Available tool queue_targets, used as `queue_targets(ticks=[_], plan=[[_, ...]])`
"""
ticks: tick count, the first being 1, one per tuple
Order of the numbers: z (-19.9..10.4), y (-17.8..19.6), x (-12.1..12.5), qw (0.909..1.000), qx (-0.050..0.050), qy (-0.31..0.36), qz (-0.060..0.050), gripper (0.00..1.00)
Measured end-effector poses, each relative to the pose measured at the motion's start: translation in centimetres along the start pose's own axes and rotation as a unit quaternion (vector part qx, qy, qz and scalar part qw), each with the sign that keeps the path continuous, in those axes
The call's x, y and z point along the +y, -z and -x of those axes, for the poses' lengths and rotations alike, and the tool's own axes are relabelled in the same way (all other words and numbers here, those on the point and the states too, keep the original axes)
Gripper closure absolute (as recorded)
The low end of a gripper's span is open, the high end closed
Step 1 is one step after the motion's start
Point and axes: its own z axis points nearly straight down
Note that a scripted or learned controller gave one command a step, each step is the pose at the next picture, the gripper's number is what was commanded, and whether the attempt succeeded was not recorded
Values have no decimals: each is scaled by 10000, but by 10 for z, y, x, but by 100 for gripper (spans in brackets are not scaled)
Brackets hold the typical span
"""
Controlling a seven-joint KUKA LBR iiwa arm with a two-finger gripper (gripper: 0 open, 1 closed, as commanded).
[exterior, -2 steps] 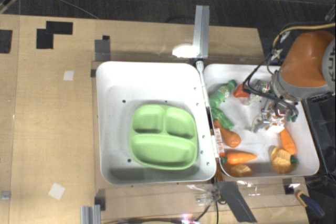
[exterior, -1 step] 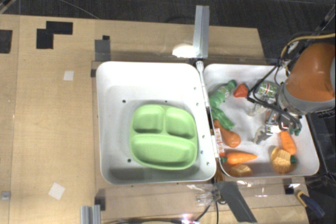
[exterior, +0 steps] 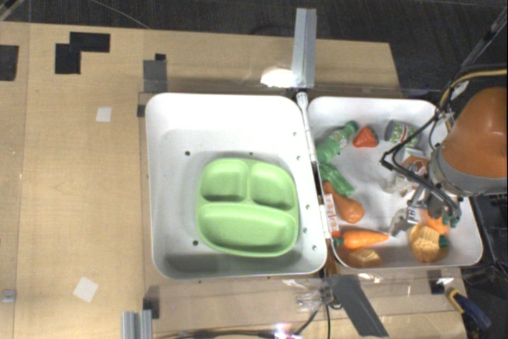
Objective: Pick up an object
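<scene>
Gripper (exterior: pixel 418 212) sits low in right bin (exterior: pixel 473 250), just above the corn (exterior: pixel 426 242) at the bin's near right corner; can't tell its state, wrist and cables block it. Corn looks like hollow plastic toy food: light, stiff, prob. slick and rounded, not fragile, so best taken across its short width at mid-body, not by the tapered ends. Carrot (exterior: pixel 363 237) lies just left and bin wall is close, so little room for approach; roll-out risk judged moderate.
</scene>
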Motion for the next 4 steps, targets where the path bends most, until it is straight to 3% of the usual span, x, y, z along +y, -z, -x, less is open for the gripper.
queue_targets(ticks=[1, 2, 3, 4], plan=[[5, 14, 2, 10000, -82, 41, -5, 100], [55, 128, -19, 9905, 17, -1376, -12, 100], [54, 127, -19, 9905, 38, -1373, -13, 0], [4, 26, -34, 9878, -140, -1553, -6, 0]])
